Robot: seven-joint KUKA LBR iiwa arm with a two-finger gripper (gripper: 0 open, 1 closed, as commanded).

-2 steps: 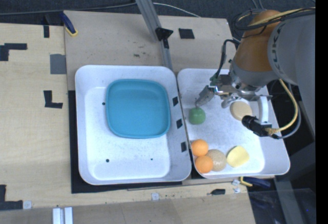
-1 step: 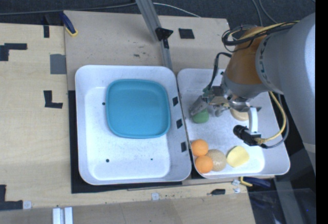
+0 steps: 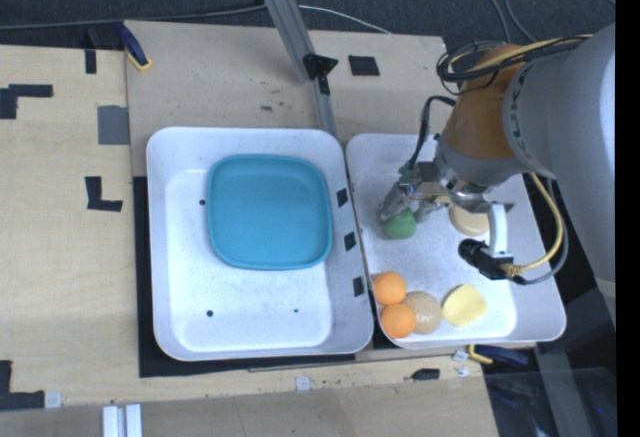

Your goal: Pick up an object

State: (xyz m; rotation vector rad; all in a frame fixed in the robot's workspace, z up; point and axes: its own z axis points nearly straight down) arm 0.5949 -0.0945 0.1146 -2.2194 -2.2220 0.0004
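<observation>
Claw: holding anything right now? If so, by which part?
Cannot be told. The claw sits right over a small green object in the right bin, touching or nearly so, but a hold between its tips isn't visible.

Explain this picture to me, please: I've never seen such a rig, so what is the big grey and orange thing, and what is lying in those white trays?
It is a robot arm, filmed from one camera above the bench. Its gripper is down in the right bin, right at a small green object; whether that is gripped is unclear. Near that bin's front lie two orange balls, a beige ball and a yellow piece. The left bin holds a blue plate.
</observation>
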